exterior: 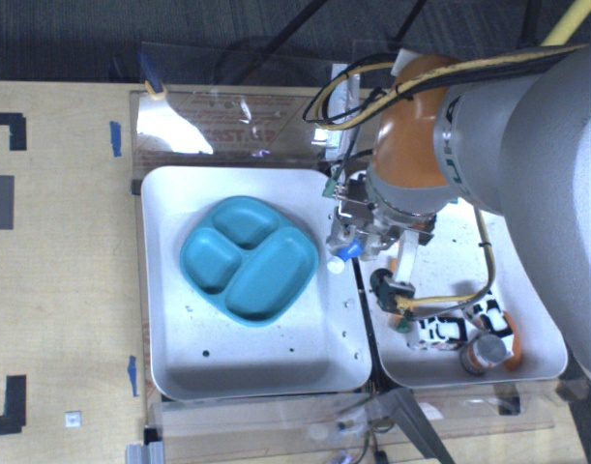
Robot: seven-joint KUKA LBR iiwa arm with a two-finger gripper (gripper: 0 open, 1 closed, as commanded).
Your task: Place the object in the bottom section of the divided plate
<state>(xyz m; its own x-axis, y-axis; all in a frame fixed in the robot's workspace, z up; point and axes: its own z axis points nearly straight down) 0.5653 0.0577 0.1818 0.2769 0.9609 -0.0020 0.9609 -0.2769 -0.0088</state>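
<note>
Gripper hangs over seam between bins, finger state unreadable (small blue-white bit beneath, unclear if held). Divided plate lies just left in left bin; bottom section nearest gripper.

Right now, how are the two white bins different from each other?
The left bin holds one blue divided plate; the right bin holds a few small things bunched near its front. The left bin shows whole; the grey arm hangs over much of the right bin. Both are white, shallow and sit side by side.
</note>
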